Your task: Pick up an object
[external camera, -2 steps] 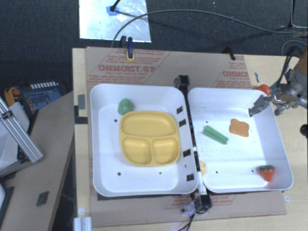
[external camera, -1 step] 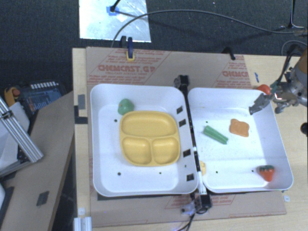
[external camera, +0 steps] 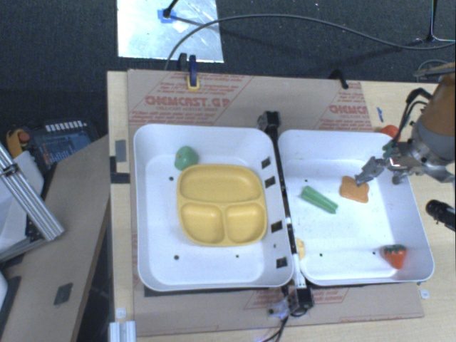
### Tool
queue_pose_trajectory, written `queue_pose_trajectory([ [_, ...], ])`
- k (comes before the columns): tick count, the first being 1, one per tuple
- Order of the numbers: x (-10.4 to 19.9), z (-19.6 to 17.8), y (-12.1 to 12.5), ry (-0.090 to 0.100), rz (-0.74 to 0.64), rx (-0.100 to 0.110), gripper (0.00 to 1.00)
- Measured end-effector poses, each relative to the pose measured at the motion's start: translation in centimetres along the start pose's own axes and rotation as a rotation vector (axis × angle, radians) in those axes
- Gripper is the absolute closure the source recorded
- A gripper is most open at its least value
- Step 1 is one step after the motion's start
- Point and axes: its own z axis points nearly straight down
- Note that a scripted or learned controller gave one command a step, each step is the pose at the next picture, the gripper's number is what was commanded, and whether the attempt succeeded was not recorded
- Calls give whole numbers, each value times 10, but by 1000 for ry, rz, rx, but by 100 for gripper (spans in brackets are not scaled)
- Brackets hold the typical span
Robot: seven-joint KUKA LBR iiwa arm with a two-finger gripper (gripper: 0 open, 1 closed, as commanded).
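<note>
In the right bin [external camera: 399, 219] lie an orange flat piece [external camera: 354, 190], a green stick-shaped piece [external camera: 318, 199] and a small red and orange piece with a green top [external camera: 395, 254]. My gripper [external camera: 379, 176] hangs over the right bin's upper right part, just right of and above the orange piece. Its fingers stand apart with nothing between them, and the left fingertip [external camera: 364, 174] is close to the orange piece's top edge. In the left bin [external camera: 153, 212] sit a yellow divided plate [external camera: 221, 204] and a green round lump [external camera: 187, 157] beside the plate's far left corner.
A small yellow bit [external camera: 301, 248] lies at the right bin's left wall near the divider [external camera: 282, 198]. Black clips line the divider between the bins. A blue and yellow clamp [external camera: 192, 72] stands on the board behind the left bin.
</note>
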Motion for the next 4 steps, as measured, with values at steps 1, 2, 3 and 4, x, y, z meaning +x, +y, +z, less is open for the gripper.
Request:
queue_pose_trajectory([
  [1, 6, 43, 0, -1, 0, -2, 0],
  [2, 6, 95, 0, -1, 1, -2, 0],
  [3, 6, 81, 2, -3, 1, -7, 100],
  [4, 4, 18, -2, -3, 0, -8, 100],
])
